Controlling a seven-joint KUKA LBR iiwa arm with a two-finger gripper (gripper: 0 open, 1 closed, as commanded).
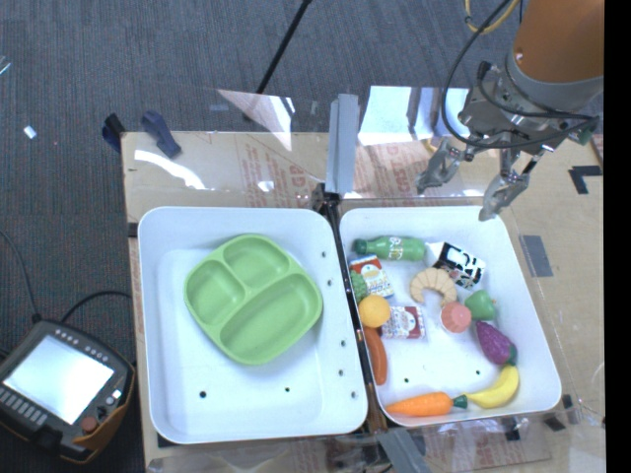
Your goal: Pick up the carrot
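Observation:
The carrot is orange with a green stub at its right end and lies flat along the front wall of the right bin. My gripper hangs high over that bin's back edge, far from the carrot. Its two fingers are spread apart and open, with nothing between them.
The right bin also holds a green bottle, a croissant, an orange, a banana, an eggplant, a sausage and small packets. In the left bin lies a green divided plate.

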